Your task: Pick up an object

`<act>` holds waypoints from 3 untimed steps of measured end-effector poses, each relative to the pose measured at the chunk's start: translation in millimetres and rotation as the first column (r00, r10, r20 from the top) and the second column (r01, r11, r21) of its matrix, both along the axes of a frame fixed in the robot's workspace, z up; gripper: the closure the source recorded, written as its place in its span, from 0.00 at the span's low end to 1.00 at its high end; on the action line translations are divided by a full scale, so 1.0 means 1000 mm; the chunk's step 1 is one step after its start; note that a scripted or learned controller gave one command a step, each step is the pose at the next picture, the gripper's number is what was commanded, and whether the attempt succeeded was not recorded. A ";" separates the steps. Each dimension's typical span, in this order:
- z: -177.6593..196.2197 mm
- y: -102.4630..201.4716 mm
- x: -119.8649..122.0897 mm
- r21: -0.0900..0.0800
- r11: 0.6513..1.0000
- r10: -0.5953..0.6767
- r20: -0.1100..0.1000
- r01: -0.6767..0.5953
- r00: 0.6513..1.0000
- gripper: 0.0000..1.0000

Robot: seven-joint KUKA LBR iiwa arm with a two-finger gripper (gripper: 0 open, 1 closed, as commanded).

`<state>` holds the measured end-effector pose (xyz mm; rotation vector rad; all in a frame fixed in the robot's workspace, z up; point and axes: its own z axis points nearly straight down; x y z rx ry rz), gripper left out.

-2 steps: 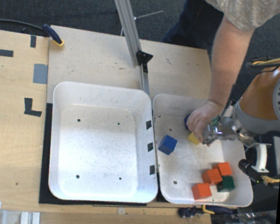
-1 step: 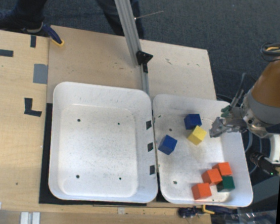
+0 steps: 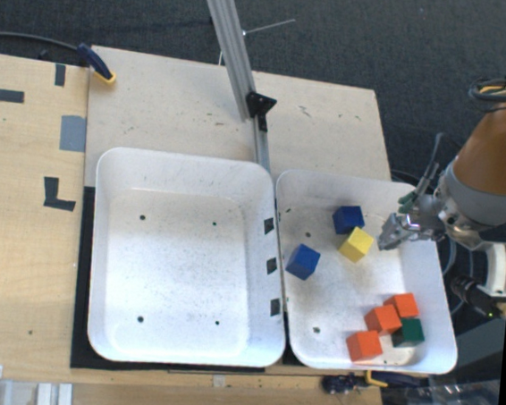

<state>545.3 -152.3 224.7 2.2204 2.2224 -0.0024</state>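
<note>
The right bin (image 3: 311, 338) holds several small blocks. A yellow cube (image 3: 355, 245) lies near its middle, with a blue cube (image 3: 347, 219) just behind it and another blue cube (image 3: 303, 261) to the left. Three orange blocks (image 3: 384, 320) and a green block (image 3: 412, 332) cluster at the front right corner. My gripper (image 3: 393, 234) hangs at the bin's right side, just right of the yellow cube and apart from it. Nothing shows between its fingers.
The left bin (image 3: 107, 227) stands beside the right one, sharing a raised middle rim (image 3: 274, 271). A slanted metal pole (image 3: 237, 52) rises behind the bins. The orange-banded arm (image 3: 490, 168) fills the right side above the bin's edge.
</note>
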 end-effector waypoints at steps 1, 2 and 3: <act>-0.008 0.058 -0.005 0.003 1.000 0.005 -0.001 -0.005 1.000 1.00; 0.004 0.111 -0.010 0.003 1.000 0.006 0.000 -0.006 1.000 1.00; -0.005 0.159 -0.022 0.003 1.000 0.005 -0.003 -0.005 1.000 1.00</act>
